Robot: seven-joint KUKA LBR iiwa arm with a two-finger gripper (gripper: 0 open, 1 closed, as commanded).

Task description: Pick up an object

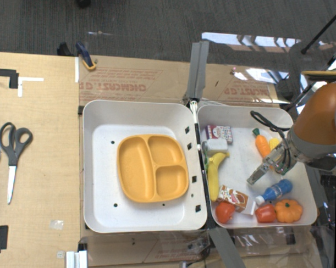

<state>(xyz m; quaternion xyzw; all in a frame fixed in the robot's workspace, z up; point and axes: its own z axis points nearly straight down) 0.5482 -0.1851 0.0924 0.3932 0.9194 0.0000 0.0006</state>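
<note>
Gripper [258, 175] poised low in right bin [242, 121], fingers spread, pinching nothing.

Nearest candidates: blue bottle [277, 190] just right and nearer, carrot [261, 145] farther back; best centred over one item, clear of tomato [224, 212] and pumpkin [288, 210], before closing.
</note>
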